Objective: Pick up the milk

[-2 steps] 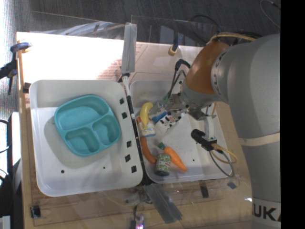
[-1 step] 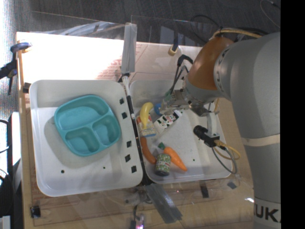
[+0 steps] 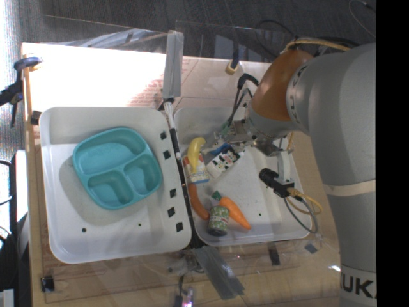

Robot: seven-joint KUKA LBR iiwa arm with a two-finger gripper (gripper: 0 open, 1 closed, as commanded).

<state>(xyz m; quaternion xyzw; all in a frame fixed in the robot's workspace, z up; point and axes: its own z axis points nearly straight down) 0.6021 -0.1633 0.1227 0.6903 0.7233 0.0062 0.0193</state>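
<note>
The milk (image 3: 223,162) is a small white carton with black patches and a blue end. It lies on its side in the right bin (image 3: 268,232), near that bin's far left part. My gripper (image 3: 234,139) hangs right over the carton's upper right end, under the grey wrist and orange band. From this angle the wrist hides where the gripper meets the carton, so contact is unclear.
A banana (image 3: 195,149) and a small labelled bottle (image 3: 198,170) lie just left of the milk. Two carrots (image 3: 235,212) and a green can (image 3: 218,220) sit nearer the front. The left bin (image 3: 64,133) holds a teal divided plate (image 3: 116,167).
</note>
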